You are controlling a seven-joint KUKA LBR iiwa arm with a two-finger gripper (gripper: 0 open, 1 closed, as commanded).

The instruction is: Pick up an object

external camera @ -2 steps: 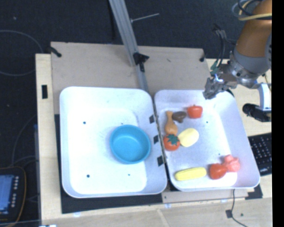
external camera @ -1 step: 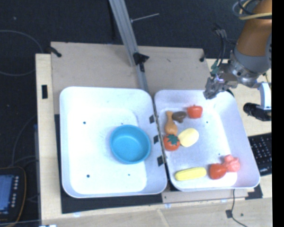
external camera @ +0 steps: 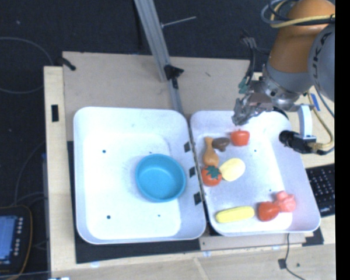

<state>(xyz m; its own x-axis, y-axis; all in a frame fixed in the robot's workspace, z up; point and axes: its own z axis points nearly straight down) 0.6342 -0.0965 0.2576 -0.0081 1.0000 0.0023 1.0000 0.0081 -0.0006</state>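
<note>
Two white bins (external camera: 81,156) sat side by side on the bench; the gripper (external camera: 240,119) hovered over the right one, jaw state impossible to tell; a red tomato (external camera: 240,137) lay just below, presumably its target.

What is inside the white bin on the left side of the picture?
The left bin holds a blue bowl, standing near its right wall. Small dark dots mark the bin's floor. The bowl covers the floor under it, so what lies there cannot be seen.
</note>
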